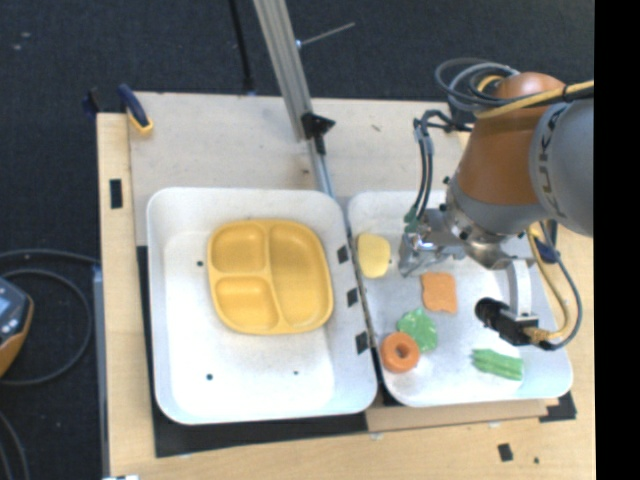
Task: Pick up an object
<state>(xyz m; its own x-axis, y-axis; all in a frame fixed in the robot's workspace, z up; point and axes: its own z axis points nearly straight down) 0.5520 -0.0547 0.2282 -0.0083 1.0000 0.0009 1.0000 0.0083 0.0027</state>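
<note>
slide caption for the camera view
Arm's claw above right bin of toy food; yellow tray in left bin.

The arm (520,158) hides the right bin's (390,388) far right portion. The end effector (425,251) is too blurred to resolve. A dark device (10,318) is cropped by the left edge.

Overhead slanted view of the bench (200,138) with two white bins side by side. The left bin (180,368) holds a yellow three-compartment tray (270,274). The right bin (545,373) contains a pale yellow piece (374,255) near its left wall, an orange slab (439,293), a green leafy piece (418,328) touching an orange ring (400,352), and a green oblong piece (497,363) near the front. The arm (510,158) hangs over the right bin, its gripper (418,251) between the pale yellow piece and the orange slab.
</note>
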